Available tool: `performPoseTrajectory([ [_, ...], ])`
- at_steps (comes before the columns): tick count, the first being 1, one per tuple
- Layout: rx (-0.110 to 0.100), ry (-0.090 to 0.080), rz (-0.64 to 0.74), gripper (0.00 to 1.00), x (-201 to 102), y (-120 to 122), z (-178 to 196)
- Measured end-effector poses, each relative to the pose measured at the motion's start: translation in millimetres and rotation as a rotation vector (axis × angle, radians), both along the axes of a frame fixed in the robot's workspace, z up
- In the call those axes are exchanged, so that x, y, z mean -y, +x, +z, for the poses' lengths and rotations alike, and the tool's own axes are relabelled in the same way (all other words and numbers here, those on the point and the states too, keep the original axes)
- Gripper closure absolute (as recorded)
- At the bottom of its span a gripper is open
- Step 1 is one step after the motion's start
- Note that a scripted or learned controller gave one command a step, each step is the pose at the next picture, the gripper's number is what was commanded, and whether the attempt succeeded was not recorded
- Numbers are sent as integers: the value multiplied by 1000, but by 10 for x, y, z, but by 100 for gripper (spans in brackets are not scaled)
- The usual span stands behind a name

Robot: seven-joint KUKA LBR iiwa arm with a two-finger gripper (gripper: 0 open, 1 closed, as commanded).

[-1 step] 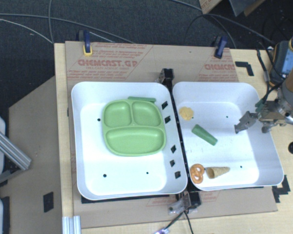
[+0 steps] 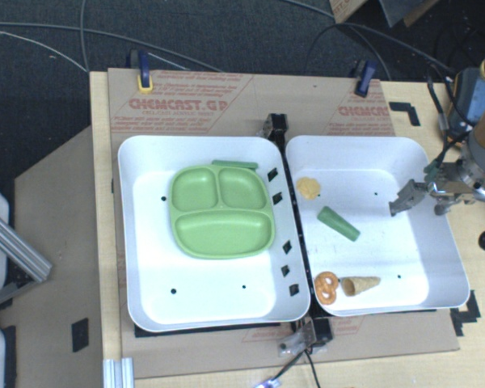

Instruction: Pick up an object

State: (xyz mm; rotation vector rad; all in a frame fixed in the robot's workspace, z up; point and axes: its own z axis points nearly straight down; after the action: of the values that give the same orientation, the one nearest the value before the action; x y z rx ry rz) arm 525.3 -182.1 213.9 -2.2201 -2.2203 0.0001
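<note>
Your claw (image 2: 424,198) hangs over the right-hand part of the right bin (image 2: 436,293), reaching in from the right edge. Its two fingers are spread apart with nothing between them, so it is open and carrying nothing.

Nearest to it, toward the middle of that bin, lies a green cylinder (image 2: 339,223), set at a slant on the bin floor and well apart from the claw. Beyond that, near the divider between the bins, you have a small yellow round piece (image 2: 308,188). Along the near edge of the same bin sit a pretzel (image 2: 326,287) and, just beside it, a tan cone (image 2: 361,284) lying on its side.

The left bin (image 2: 145,297) holds a green divided plate (image 2: 221,212), with a thin green strip (image 2: 234,165) just behind its far edge. Both bins rest on the table (image 2: 186,99).

As for progress, you should judge the pick as not yet made: every object lies on a bin floor. Choosing a target, lowering, closing and lifting all remain.
</note>
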Motion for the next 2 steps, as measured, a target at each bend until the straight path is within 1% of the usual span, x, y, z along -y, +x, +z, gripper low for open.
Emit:
performPoseTrajectory([
  [1, -6, 2, -1, 0, 16, 2, -631],
  [2, -4, 2, 0, 0, 54, 17, -1065],
])
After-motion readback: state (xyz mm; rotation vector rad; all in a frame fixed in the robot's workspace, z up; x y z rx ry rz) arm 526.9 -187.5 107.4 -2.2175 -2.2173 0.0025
